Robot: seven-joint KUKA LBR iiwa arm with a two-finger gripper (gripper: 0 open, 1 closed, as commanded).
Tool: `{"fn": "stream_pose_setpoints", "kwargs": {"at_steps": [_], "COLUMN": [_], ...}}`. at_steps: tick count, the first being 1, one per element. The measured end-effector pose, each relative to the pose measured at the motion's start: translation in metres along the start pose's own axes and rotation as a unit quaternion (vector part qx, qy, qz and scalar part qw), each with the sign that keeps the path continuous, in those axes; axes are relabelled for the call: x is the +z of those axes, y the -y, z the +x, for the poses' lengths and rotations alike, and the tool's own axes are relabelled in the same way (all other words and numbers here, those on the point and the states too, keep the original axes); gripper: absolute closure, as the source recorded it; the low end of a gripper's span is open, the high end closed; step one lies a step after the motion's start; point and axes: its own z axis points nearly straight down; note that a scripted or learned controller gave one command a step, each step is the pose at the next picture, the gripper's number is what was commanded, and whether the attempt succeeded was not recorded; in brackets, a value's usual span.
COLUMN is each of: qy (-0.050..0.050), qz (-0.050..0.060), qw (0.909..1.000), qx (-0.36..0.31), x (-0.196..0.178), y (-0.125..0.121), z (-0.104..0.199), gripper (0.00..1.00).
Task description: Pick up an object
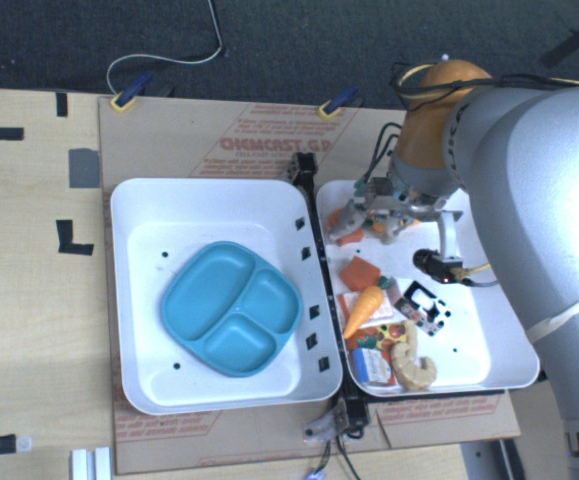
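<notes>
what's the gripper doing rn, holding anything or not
Gripper: low over the far end of the right bin, by an orange piece; open or shut cannot be told, and no hold on anything can be seen.

A blue divided plate (pixel 231 308) fills the left bin's (pixel 129 268) middle. In the right bin (pixel 499 353), a toy carrot (pixel 363 310) and small objects crowd the left side; its right floor lies open.

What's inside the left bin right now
The left bin holds a blue divided plate with three compartments, lying flat. Whatever part of the bin floor lies under the plate is covered.
</notes>
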Motion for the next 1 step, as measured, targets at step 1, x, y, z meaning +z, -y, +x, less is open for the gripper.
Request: {"fn": "stream_pose_setpoints", "kwargs": {"at_steps": [1], "qy": [-0.006], "qz": [0.001], "qw": [1.0], "qx": [-0.002], "x": [0.0006], "y": [-0.0005], "z": [-0.0055], "gripper": [0.0]}}
